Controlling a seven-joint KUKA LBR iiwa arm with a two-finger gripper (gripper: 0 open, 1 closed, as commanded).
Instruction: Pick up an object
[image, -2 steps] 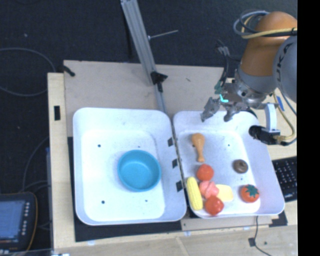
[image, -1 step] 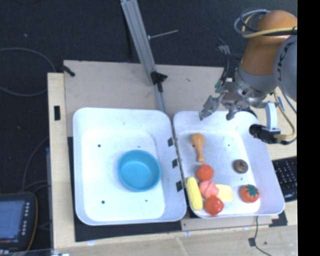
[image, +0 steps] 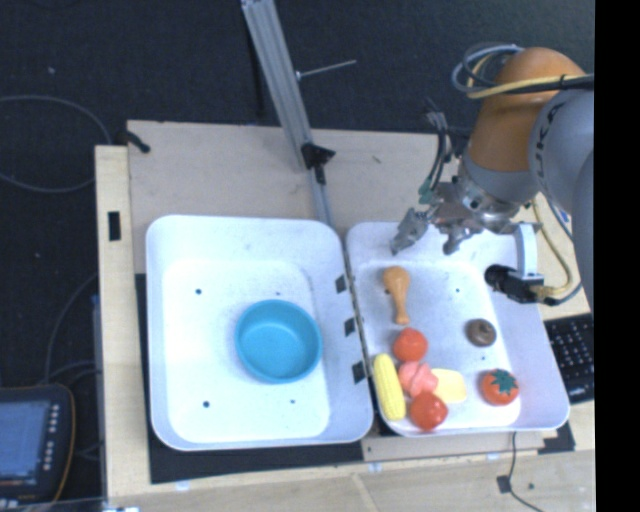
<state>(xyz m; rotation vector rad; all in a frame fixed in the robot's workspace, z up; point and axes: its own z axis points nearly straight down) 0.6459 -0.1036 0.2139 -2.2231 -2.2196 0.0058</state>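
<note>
Above the right bin (image: 520, 300), the gripper (image: 432, 233) hangs with fingers apart and nothing between them, likely poised over the drumstick (image: 398, 291).

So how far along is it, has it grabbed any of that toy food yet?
Nothing looks picked up yet. The gripper hangs open over the far end of the right bin with nothing between its fingers. The drumstick, corn and strawberry all lie in that bin; the blue bowl sits in the left one. Descending, closing on an item and lifting are all left.

Bench (image: 230, 160) w/ two white bins: left bin (image: 180, 250), right bin (image: 530, 390).
</note>
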